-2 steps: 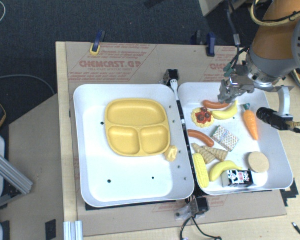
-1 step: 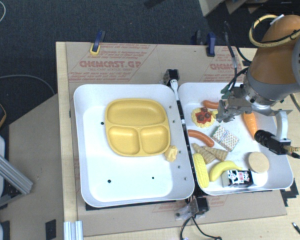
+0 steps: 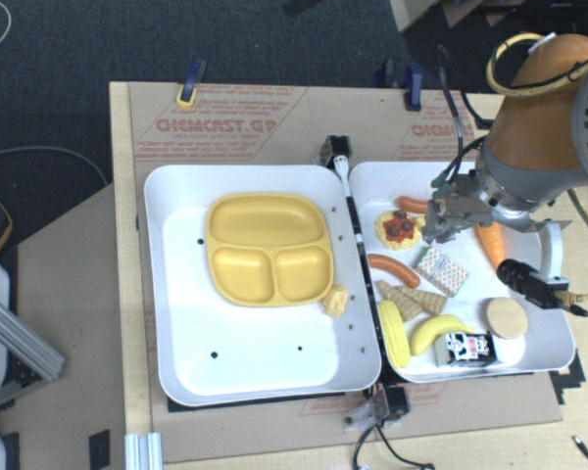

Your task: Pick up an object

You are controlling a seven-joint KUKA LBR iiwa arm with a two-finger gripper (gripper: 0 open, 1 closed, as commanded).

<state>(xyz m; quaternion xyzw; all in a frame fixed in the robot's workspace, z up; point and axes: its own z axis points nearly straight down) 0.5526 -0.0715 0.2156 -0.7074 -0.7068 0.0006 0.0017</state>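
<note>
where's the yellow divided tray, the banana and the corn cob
yellow divided tray (image 3: 267,221): camera view, floor of its large top compartment
banana (image 3: 434,332): camera view, middle of its curve
corn cob (image 3: 395,334): camera view, middle of the cob

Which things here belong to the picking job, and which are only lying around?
Part of the job:
- tool
- right bin, holding the candidates
- pizza slice
- sausage
- banana
- corn cob
- carrot

Lying about:
- yellow divided tray in the left bin
- blue clamps
</note>
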